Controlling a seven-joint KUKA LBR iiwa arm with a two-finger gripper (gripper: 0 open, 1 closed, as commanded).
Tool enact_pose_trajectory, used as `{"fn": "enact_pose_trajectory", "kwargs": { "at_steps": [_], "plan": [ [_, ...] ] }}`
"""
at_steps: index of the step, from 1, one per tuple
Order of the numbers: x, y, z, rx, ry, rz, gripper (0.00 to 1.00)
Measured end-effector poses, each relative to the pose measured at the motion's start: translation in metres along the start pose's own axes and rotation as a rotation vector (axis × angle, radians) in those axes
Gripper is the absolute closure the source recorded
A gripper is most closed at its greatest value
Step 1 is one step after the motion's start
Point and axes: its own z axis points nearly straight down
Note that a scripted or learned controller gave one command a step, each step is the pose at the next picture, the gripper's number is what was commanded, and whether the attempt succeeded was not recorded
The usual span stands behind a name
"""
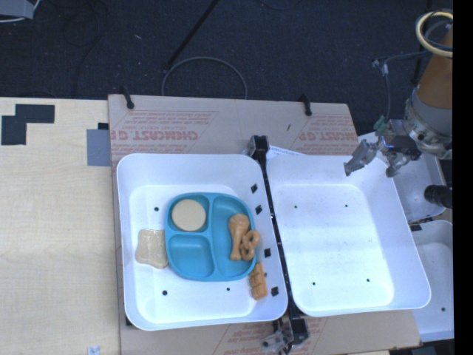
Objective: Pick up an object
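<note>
The surface (52,220) carries cardboard (229,128) printed with mirrored red lettering I cannot read. My left bin (140,172) holds a blue tray (194,261). At the tray's ten o'clock lies a round cracker (188,214); at three, a pretzel (242,237) with its long axis twelve-to-six. My tool (375,158) hangs released over the right bin's (347,272) one o'clock corner, grasping nothing.
</note>
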Motion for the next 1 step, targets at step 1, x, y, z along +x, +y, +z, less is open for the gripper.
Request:
{"fn": "enact_pose_trajectory", "kwargs": {
  "at_steps": [1],
  "plan": [
    [-0.0001,0.0018,-0.007,-0.012,-0.002,-0.002,0.0]
  ]
}}
